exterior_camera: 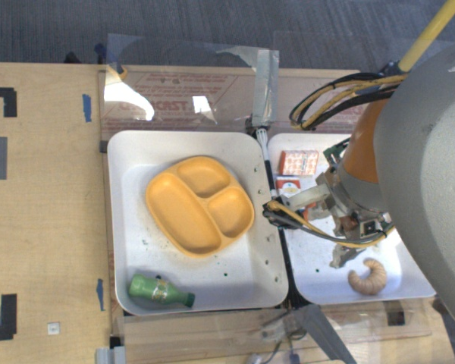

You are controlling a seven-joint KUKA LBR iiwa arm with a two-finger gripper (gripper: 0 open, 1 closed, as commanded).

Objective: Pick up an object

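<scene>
Grey arm covers much of the right bin (409, 279), gripper (341, 258) low centre-right, fingers' state cannot be told, croissant (368, 276) just beside it, red box (297, 163) partly hidden above.

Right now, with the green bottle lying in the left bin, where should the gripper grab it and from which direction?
Grip the green bottle across its thick body, near the left end, coming straight down from above. It lies on its side along the left bin's near wall, neck pointing right; the body looks wider and steadier than the neck. The wall is close, so finger room is probably tight.
</scene>
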